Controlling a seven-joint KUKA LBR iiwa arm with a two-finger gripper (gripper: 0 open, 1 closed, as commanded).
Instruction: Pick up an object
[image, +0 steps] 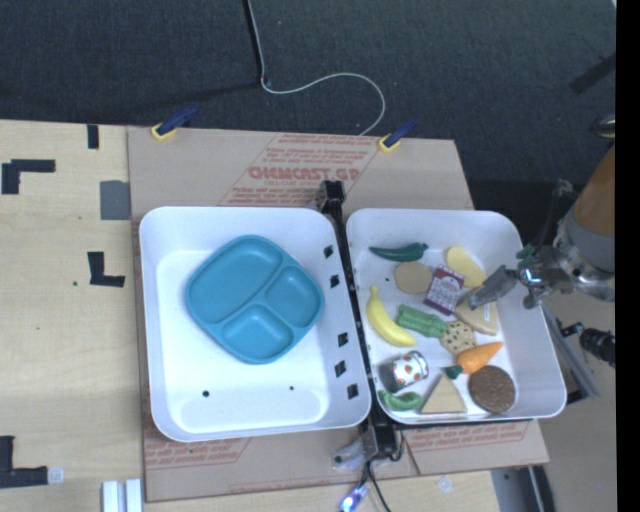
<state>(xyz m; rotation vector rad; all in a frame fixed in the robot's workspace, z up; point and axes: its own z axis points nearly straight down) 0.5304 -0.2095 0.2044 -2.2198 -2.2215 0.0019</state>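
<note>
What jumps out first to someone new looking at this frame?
The big blue divided plate lying alone in the left bin draws the eye first. Next is the heap of toy food crowding the right bin: a yellow banana, an orange carrot and a brown round patty among others. The gripper reaches in over that bin's right rim, above the food.

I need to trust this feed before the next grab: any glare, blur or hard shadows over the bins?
Camera view: lighting is even and soft, with faint shadows along the left bin walls; the blue plate is sharp; the shiny can shows small highlights; the hand over the right bin looks slightly soft, so its fingers are hard to read.
</note>
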